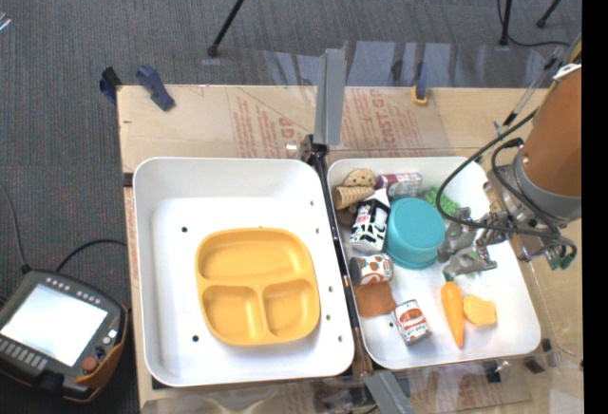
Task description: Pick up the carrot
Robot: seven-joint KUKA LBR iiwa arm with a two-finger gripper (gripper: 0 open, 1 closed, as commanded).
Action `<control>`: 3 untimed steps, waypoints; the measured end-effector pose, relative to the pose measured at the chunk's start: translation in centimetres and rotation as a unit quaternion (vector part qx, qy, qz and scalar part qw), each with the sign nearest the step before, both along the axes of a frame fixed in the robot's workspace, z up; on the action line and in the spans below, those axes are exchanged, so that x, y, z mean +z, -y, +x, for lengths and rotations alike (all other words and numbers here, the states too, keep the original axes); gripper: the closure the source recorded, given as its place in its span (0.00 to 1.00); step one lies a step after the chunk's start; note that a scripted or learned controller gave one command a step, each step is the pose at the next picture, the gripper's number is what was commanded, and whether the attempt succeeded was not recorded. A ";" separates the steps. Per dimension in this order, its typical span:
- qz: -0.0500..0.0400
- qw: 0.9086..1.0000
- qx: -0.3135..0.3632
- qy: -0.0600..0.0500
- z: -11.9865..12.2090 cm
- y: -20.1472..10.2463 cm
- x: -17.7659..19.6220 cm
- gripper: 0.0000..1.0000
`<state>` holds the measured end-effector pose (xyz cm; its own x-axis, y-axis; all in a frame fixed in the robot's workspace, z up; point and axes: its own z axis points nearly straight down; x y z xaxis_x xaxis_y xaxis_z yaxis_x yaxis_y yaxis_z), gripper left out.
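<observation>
While the gripper (467, 249) hangs over the right bin (528, 303) just above the carrot (452, 311), nothing is seen between its fingers; their spread cannot be told. The approach step is judged in hand. A short descent is called for. Room is limited: an orange piece (480, 310) touches the carrot, a small can (411, 321) lies near.

Carrot (453, 312) in right bin (527, 327), near front edge; can (412, 321) just left; hand (465, 251) behind carrot; tray (257, 286) in left bin (161, 213).
</observation>
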<state>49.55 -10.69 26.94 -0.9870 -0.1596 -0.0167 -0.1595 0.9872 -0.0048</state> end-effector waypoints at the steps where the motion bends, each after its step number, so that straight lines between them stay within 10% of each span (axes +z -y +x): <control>1: 0.001 0.977 0.213 -0.010 -1.3 -2.3 -4.5 1.00; 2: 0.001 0.977 0.212 -0.009 -1.3 -2.3 -4.4 0.00; 3: 0.003 0.969 0.248 -0.014 -1.3 2.9 -13.0 0.00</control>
<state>48.25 -13.59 13.92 -0.7895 -0.6138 0.0057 -0.6137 0.7895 0.0114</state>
